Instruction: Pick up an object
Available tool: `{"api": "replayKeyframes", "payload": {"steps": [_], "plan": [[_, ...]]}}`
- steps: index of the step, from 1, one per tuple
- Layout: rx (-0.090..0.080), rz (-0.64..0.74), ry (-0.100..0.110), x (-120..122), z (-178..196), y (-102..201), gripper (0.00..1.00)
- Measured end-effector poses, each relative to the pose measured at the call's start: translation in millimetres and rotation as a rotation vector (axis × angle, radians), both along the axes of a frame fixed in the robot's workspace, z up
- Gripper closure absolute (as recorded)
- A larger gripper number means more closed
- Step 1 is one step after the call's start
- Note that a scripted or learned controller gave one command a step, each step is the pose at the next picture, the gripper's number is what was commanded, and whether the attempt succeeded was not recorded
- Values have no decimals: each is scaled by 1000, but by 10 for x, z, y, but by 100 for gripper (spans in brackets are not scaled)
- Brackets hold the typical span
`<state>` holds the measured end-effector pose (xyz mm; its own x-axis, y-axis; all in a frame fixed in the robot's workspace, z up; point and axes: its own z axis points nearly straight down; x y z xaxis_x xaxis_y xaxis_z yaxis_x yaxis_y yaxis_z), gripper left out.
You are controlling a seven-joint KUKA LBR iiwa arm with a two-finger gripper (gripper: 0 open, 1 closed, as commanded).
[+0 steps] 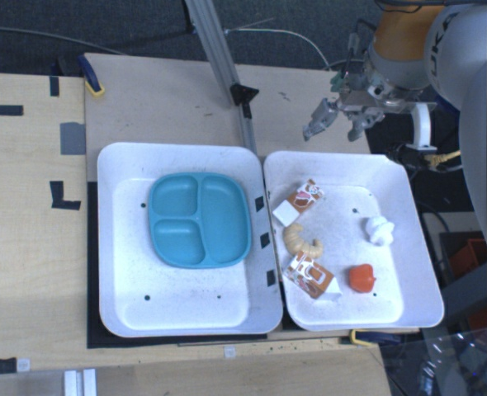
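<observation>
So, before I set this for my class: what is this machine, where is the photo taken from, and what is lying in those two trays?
One camera looks down at a slant on a bench. The grey robot arm with the orange band reaches in from the right; its fingers hang above the bench beyond the bins, holding nothing. The left shallow white bin holds a blue divided plastic plate. The right white bin holds two orange-and-white packets, a pale curled pastry-like piece, a small white lump and a small red object.
</observation>
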<state>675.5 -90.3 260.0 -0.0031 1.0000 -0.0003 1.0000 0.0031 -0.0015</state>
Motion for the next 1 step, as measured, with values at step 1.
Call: {"api": "replayKeyframes", "payload": {"steps": [1], "plan": [[-1,0,0,0,0,-2,0]]}}
